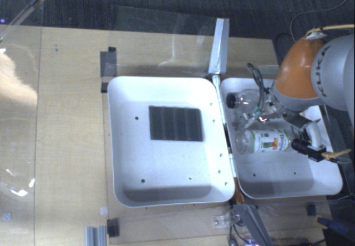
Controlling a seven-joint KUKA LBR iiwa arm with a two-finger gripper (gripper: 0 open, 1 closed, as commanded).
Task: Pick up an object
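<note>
- The right-hand bin (280, 177), a shallow white tray, sits on a pale wooden bench (66, 73) and serves as the reference for everything below.
- A clear bottle (265, 142) lies on its side across the middle of this bin's floor. It has a white label with green and orange print, and its length runs from the bin's left wall towards its right wall.
- A smaller clear container (239, 99) with a dark cap lies in the bin's far left corner, apart from the bottle.
- The gripper (260, 116) is low inside the bin, over the far half of its floor. It sits between the small container and the bottle, just above the bottle's far side.
- Whether the gripper is clenched, released or grasping anything cannot be told; glare and clear plastic blur that spot.
- The grey arm (335, 70) comes in over the bin's far right corner, and its orange band (297, 76) hangs above the bin's far edge.
- A second white bin (166, 170), larger in the view, stands just beside the right-hand bin, touching or nearly touching its left wall.
- A dark ribbed rectangle (176, 123) lies flat in the middle of that neighbouring bin, well apart from the right-hand bin's contents.
- A metal strip (219, 45) stands upright at the right-hand bin's far left corner, where the two bins meet.
</note>
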